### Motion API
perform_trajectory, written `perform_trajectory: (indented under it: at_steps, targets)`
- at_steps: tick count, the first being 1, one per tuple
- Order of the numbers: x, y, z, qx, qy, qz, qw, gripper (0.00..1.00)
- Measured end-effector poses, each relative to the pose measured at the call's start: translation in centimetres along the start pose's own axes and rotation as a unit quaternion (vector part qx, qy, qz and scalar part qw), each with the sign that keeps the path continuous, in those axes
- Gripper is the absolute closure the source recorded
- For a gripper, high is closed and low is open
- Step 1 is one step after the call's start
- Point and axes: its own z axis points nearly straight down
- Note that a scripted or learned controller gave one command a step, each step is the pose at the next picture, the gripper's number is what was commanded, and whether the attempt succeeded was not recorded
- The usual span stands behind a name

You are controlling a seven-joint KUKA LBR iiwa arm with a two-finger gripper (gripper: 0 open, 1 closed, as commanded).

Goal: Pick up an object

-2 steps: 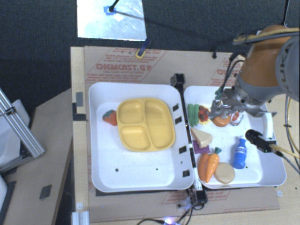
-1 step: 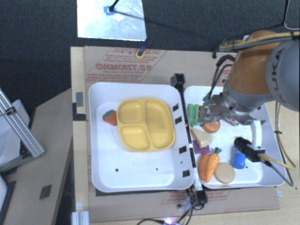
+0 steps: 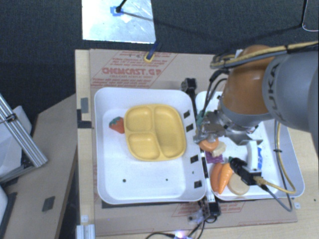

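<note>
Orange carrot lies below the arm bent over right bin.

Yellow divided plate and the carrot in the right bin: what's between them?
In the camera view, bare white bin floor, then the adjoining bin walls with black clips separate the yellow divided plate from the carrot. No loose object lies between.

Left bin: sitting on brown cardboard, beside the right bin.
Yellow divided plate: lying in the left bin.
Foil sheet: lying beyond the cardboard.
</note>
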Motion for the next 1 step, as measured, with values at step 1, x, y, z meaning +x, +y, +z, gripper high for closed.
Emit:
perform_trajectory:
  at_steps: [1]
  targets:
    - [1.46, -0.63, -0.16, -0.001, -0.001, 0.001, 1.0, 1.0]
